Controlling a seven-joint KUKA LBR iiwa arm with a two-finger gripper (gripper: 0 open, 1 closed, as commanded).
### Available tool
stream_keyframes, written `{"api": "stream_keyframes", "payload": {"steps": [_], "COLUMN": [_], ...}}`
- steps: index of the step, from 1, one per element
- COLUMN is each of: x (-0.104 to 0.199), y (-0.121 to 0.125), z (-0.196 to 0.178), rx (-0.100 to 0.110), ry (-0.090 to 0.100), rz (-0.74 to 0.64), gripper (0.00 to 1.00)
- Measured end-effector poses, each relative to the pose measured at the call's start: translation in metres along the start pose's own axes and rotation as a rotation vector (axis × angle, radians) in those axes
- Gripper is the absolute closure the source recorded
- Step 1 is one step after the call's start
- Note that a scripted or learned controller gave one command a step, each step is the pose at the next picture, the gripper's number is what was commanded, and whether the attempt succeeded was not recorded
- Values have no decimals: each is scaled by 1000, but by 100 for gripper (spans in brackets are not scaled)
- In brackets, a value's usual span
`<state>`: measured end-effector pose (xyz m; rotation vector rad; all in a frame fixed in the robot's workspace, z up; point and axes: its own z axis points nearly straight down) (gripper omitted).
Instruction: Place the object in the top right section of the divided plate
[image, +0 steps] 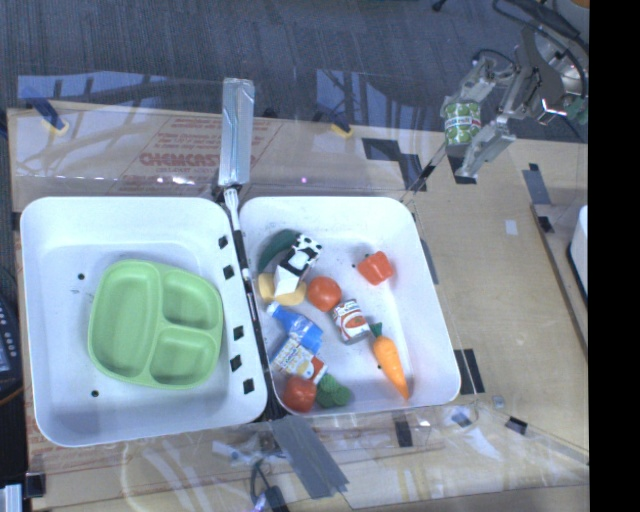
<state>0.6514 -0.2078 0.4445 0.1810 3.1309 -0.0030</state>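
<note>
The end effector (470, 140) sits at the top right of the view, above the table (500, 300) and outside both bins, past the far right corner of the right bin (425, 300). A small green-and-white can-like object (461, 120) is pinched between its fingers (484, 148), held up off the table. The arm comes in from the top right corner with cables around the wrist.

Left bin (50, 250) holds the green divided plate (155, 323), lying flat, roughly centred. It has 3 sections: 1 large on the left, 2 smaller on the right. The plate is well apart from the held object, with the whole right bin between them.

Right bin holds a loose pile of toy food:
- orange-red pepper-like piece (375, 268) near the upper right
- red tomato (323, 293) in the middle
- small red-and-white can (348, 321) just beside the tomato
- carrot (391, 364) at the lower right, tip pointing to the near edge
- black-and-white item (296, 258) with a dark green piece (272, 247) at the upper left
- blue packet (296, 326) and a printed carton (294, 355) at the left
- red round item (298, 394) touching a green one (334, 393) at the near edge

A silver tape strip (236, 132) runs up from the seam between the 2 bins.
</note>
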Motion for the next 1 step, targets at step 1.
{"api": "stream_keyframes", "payload": {"steps": [1], "x": [-3], "y": [1], "z": [0], "rx": [1], "ry": [-5], "rz": [-29], "gripper": [0]}}
